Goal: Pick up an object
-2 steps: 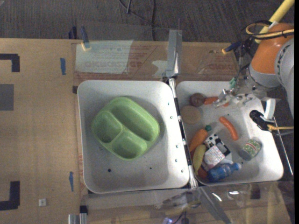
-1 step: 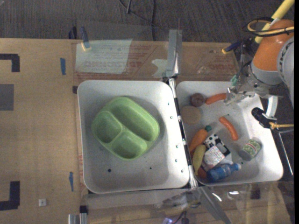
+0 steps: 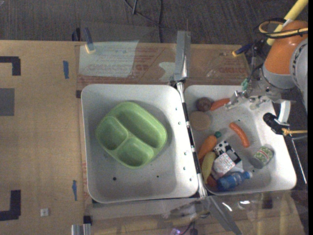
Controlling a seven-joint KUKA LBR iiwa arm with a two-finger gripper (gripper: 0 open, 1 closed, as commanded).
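The right bin [image 3: 286,180] holds several small objects. Along its left side are a brown round piece [image 3: 204,103], a tan disc [image 3: 199,120], a carrot [image 3: 208,146] and a yellow banana [image 3: 208,164]. An orange sausage [image 3: 239,133] lies mid-bin. A blue bottle [image 3: 234,180], a white and red packet [image 3: 224,164] and a green patterned can [image 3: 262,155] sit towards the front. My gripper [image 3: 249,98] hangs over the bin's back part, right of an orange piece [image 3: 220,103], with nothing seen in it.
The left bin [image 3: 93,180] bears a green divided plate [image 3: 131,133]. A metal divider [image 3: 182,58] runs up between the bins. Cables and a black part [image 3: 274,123] hang by the arm at the right bin's right wall.
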